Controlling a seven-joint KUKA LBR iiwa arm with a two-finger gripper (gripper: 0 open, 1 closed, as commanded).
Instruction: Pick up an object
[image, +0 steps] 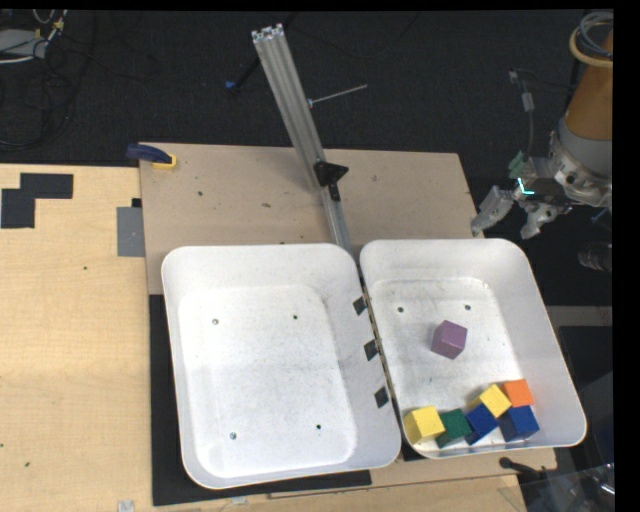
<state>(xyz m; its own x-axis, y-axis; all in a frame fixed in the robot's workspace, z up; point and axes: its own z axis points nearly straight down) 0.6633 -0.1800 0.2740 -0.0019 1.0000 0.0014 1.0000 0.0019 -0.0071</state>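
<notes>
A purple cube (449, 338) lies alone in the middle of the right bin (536, 290). In that bin's near corner several cubes crowd together: a yellow cube (425, 422), a green one (455, 428), a blue one (481, 422), a second yellow one (494, 400), an orange one (517, 391) and a dark blue one (519, 425). My gripper (511, 214) hangs beyond the bin's far right corner, above the bench edge and well away from the cubes. It is open, its fingers (489, 213) spread with nothing between them.
The left bin (200, 270) sits beside the right one, with black clips (370, 348) along their shared rim. A slanted aluminium post (297, 118) rises behind the bins. A blue and yellow clamp (152, 155) lies at the board's far left corner.
</notes>
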